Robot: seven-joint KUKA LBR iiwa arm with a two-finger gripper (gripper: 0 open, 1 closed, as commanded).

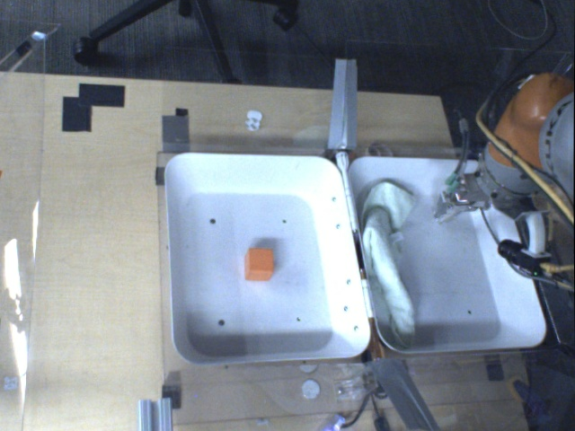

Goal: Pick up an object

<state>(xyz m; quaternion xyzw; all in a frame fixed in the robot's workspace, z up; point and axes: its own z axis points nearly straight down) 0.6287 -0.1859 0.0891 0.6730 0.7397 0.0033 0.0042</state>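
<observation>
An orange cube (260,264) lies near the middle of the left bin (193,196). A pale green-white cloth (386,250) lies bunched along the left wall of the right bin (467,330), running from back to front. My gripper (457,196) hangs over the back right part of the right bin, to the right of the cloth and apart from it. Nothing shows between its fingers. The grey arm with its orange band (521,124) comes in from the right edge.
A metal divider post (342,106) stands behind the seam between the bins. Black cables (530,259) hang by the right bin's right rim. The wooden bench (90,268) stretches to the left, with black tape marks (90,104).
</observation>
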